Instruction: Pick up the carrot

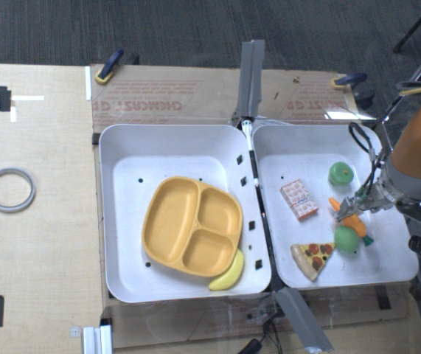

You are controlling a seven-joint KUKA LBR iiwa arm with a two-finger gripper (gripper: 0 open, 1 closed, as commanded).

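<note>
The carrot [349, 222] is a small orange piece lying in the right bin [284, 153], near its right side. Directly over the carrot's upper end, and low to it, is my gripper [359, 203], which hides part of the carrot. The grey arm with its orange band [420, 142] comes in from the right edge.
Around the carrot lie a green round fruit [341, 173], a second green item [347, 241] touching the carrot's lower side, a pink cracker box [299, 200] and a pizza slice [312, 259]. The left bin [122, 153] holds a yellow divided plate [192, 226] and a banana [228, 274].
</note>
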